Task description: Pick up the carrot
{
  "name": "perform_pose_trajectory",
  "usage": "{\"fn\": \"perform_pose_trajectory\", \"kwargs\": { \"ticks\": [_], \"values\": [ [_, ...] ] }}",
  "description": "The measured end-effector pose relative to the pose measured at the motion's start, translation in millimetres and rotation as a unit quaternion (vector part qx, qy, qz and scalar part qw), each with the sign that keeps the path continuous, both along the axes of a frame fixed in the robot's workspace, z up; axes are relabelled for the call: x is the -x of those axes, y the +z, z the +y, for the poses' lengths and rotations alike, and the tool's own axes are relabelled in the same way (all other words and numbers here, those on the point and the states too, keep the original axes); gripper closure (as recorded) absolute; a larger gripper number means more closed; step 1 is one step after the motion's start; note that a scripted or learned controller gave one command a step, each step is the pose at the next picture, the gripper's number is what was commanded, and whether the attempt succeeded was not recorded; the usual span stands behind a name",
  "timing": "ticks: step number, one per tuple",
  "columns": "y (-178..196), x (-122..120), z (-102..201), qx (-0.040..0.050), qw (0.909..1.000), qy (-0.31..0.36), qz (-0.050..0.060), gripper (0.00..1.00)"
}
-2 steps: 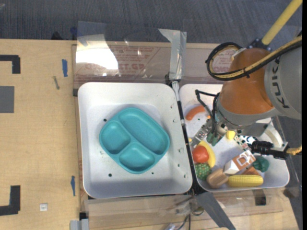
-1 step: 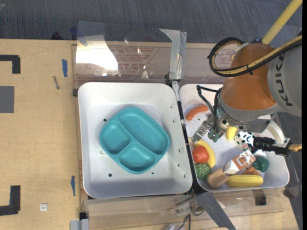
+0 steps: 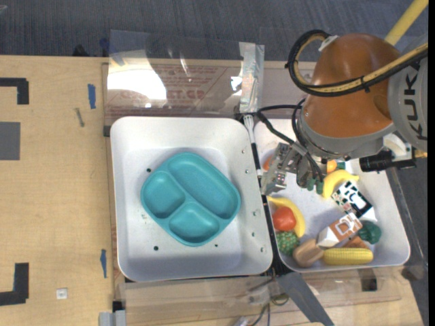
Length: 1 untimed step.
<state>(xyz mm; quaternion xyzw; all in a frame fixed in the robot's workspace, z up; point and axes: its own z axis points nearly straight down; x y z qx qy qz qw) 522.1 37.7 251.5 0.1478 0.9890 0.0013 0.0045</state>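
Observation:
My gripper (image 3: pixel 292 174) hangs low over the back left part of the right bin (image 3: pixel 397 240), under the orange wrist band. Its fingers (image 3: pixel 278 173) stand open, and I see nothing between them. A small orange sliver (image 3: pixel 268 161), probably the carrot, peeks out just left of the gripper beside the bin's left wall. Most of it is hidden by the gripper. Another orange bit (image 3: pixel 334 166) shows beneath the wrist, next to a banana (image 3: pixel 336 182).
The right bin also holds a red tomato (image 3: pixel 284 219), a yellow piece (image 3: pixel 287 204), broccoli (image 3: pixel 287 242), a brown item (image 3: pixel 307 252), corn (image 3: pixel 348 255) and a small carton (image 3: pixel 342 227). A teal divided plate (image 3: pixel 190 197) lies in the left bin (image 3: pixel 129 148).

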Motion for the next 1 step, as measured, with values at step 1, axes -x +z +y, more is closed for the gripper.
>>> {"fn": "perform_pose_trajectory", "kwargs": {
  "ticks": [1],
  "values": [
    [35.2, -52.5, -79.5, 0.0025, 0.9887, 0.150, -0.001, 1.00]
  ]
}}
